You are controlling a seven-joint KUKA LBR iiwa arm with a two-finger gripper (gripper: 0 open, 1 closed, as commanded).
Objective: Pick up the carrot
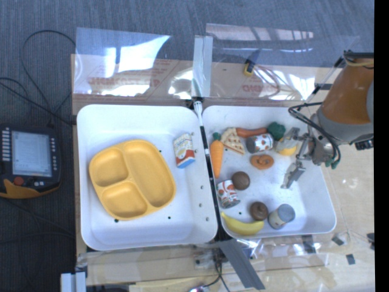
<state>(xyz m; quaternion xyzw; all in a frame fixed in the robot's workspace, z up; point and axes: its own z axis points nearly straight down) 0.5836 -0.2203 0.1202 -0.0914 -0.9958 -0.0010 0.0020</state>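
Carrot (216,156) far left of hand (296,176), by bin wall. Prob. light, stiff, smooth; grip mid-body. Hand state: cannot tell.

Place: robotics lab | Signs: my teach pendant (29,162) lies on grey carpet (182,5) with cables, clear plastic shields (121,56) edge my bench (355,181), two white bins (146,230) hold toy food (262,161)

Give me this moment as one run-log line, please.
gripper: over right bin, holding nothing | carrot: by left wall, untouched | phase: pre-grasp
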